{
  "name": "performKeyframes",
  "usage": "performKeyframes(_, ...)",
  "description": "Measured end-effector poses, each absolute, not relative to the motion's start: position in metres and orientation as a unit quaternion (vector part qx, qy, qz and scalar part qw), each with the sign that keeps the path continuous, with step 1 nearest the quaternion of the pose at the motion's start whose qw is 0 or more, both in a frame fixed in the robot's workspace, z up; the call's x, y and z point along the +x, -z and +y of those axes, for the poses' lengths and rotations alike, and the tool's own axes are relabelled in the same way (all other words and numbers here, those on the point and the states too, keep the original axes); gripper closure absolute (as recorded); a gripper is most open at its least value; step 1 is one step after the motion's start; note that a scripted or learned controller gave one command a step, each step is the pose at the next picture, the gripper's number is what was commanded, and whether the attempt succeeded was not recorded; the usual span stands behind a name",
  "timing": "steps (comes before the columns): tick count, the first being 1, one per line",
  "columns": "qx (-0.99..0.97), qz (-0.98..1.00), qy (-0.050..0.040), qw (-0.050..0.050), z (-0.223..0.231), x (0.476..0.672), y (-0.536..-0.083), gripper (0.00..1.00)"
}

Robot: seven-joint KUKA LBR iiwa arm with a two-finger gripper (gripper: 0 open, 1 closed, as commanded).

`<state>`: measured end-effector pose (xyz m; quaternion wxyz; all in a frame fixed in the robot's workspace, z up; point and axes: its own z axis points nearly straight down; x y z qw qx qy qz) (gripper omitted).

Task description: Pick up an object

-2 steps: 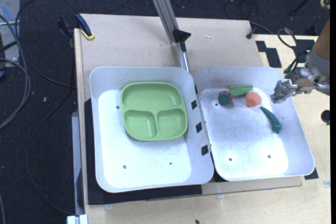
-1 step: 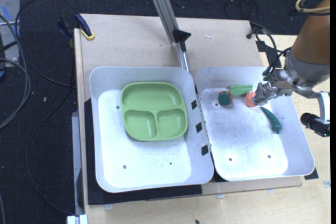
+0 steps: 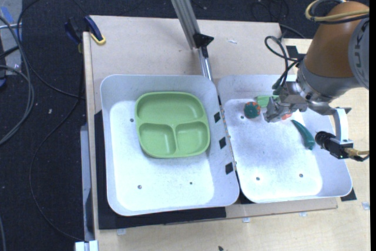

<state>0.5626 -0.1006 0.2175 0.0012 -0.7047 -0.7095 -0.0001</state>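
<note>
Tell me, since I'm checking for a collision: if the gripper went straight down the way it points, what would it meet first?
Probably the right bin's white floor, beside the small green-and-orange object; the gripper hangs just right of it, though depth is unclear.

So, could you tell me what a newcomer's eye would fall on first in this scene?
The pale green divided plate in the left bin stands out most. Next comes the arm's orange band over the right bin, where the hand hovers beside a small green and orange ball, with a teal object lying nearby.
</note>
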Motion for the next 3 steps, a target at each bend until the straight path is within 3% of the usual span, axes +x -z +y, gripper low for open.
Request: performKeyframes(3,-0.704,-0.710,0.0007,0.001,0.079,0.570,-0.215,1.00)
